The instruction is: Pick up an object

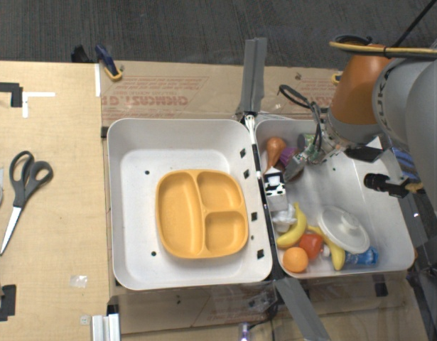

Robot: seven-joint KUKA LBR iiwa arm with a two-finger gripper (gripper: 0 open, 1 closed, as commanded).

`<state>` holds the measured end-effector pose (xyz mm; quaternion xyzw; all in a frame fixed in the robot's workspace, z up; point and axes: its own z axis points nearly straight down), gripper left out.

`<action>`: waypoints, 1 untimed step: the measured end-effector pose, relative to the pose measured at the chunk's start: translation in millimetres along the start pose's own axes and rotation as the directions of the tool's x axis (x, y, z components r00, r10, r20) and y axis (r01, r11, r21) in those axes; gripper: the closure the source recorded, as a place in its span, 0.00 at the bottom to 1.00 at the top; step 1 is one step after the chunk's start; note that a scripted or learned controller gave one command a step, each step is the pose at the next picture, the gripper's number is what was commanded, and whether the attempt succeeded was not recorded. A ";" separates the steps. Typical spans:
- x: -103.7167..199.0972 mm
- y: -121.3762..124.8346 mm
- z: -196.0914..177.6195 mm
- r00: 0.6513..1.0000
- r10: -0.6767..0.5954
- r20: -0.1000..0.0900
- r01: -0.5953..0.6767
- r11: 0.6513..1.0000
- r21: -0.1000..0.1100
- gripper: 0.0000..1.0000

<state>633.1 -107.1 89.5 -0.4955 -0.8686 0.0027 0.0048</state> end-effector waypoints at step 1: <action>3.1 7.5 0.6 0.989 0.150 -0.001 -0.150 0.989 0.002 0.00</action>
